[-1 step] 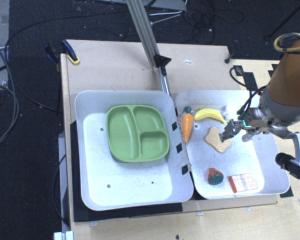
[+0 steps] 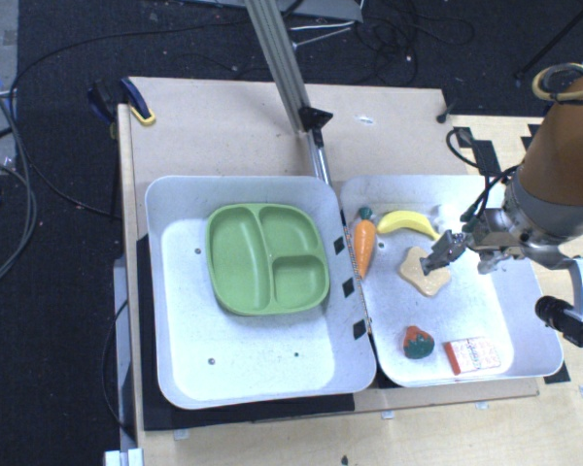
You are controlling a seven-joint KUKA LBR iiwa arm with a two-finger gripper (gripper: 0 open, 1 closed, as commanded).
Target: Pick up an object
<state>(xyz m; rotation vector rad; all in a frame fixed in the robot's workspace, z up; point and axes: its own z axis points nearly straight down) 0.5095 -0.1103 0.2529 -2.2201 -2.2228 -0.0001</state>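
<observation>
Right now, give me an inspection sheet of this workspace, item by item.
Surface: wooden bench bearing two shallow white bins, left bin and right bin, side by side.
Job's things: in the right bin, a carrot, a banana, a tan bread-like piece, a red and green strawberry-like toy and a small red and white box.
Clutter: green divided plate in the left bin.
Grippers: gripper low over the tan piece; grasp not confirmed.
Cables: black cables on the dark floor, more beside the arm.
Surroundings: grey metal pole slanting in from above.
</observation>
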